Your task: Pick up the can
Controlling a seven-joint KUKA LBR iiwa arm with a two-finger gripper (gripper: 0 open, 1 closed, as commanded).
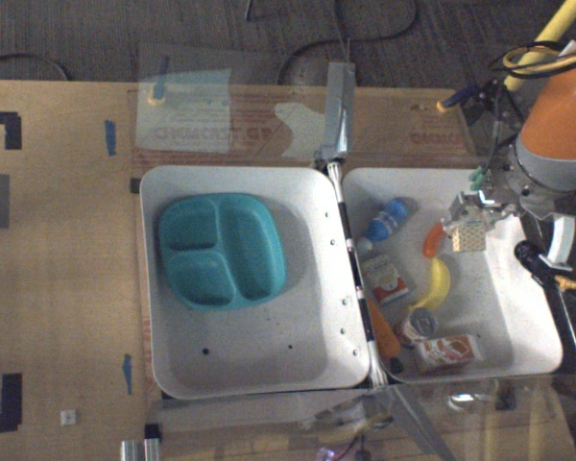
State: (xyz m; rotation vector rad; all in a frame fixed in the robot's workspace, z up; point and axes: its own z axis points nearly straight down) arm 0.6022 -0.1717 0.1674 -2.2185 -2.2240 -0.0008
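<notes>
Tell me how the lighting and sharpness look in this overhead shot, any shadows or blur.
Camera view: soft, even light; the teal plate casts a faint shadow on the left bin. Overall slightly soft, so labels on the small items in the right bin are unreadable. The end effector looks blurry, and the orange band is brightly lit.

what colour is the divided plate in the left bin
Teal, plain to see in the camera view: the divided plate.
</notes>
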